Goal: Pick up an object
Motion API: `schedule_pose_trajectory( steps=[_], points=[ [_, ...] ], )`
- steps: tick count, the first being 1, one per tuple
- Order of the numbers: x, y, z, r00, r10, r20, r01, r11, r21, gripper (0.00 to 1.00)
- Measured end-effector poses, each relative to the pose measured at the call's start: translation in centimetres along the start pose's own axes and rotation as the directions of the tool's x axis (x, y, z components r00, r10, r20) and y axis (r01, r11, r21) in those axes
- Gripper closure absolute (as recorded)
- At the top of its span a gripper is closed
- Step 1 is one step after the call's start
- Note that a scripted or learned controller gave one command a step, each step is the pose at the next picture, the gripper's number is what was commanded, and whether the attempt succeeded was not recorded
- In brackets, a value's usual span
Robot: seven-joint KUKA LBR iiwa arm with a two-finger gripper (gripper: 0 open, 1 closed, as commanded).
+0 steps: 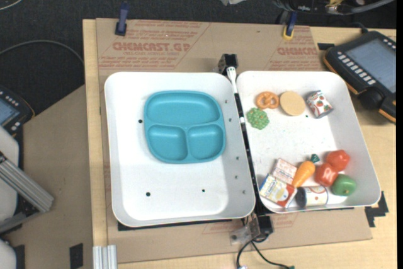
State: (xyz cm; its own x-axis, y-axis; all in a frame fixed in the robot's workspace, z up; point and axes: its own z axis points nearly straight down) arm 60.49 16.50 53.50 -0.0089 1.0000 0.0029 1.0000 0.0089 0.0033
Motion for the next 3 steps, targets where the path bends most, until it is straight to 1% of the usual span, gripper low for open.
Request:
schedule_pose_trajectory(
  steps=[1, 2, 3],
  points=[
    [6.5, -5.9, 6.4, 1.000, -0.001, 0.004, 0.001, 1.000, 0.013, 1.00],
    [6.0, -10.9, 16.7, 1.000, 0.007, 0.008, -0.007, 1.000, 0.018, 1.00],
    [1.3, -2.0, 3.8, 1.000, 0.015, 0.001, -0.015, 1.000, -0.016, 1.00]
  ],
)
